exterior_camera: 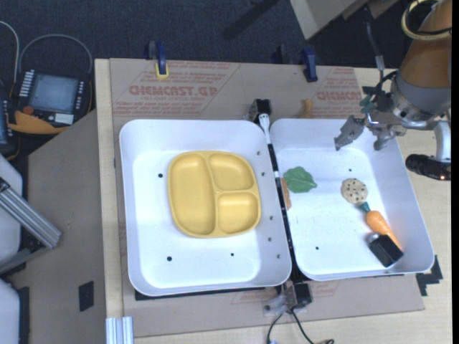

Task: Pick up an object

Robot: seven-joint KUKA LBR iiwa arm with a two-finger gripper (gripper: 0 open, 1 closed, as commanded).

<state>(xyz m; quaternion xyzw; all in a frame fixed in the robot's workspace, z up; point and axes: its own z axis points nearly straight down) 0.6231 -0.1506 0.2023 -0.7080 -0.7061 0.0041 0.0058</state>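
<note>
Over the far edge of the right bin [401, 165]: the gripper [366, 135], fingers spread apart and grasping nothing, hanging from the grey arm [423, 84] with its orange band. Below it, on the bin floor: a green leaf-shaped piece [300, 180] near the left wall, a speckled tan cookie [353, 189] well to the leaf's right, an orange carrot [378, 221] just beside the cookie on the near side, and a black block [386, 250] touching or nearly touching the carrot's near end, close to the bin's near right corner. All four lying loose, apart from the fingers. In the left bin [143, 242]: a yellow divided plate [214, 193] with three compartments, roughly centred. Beyond the bench at left: a small screen unit [51, 95] with looping cables.
</note>
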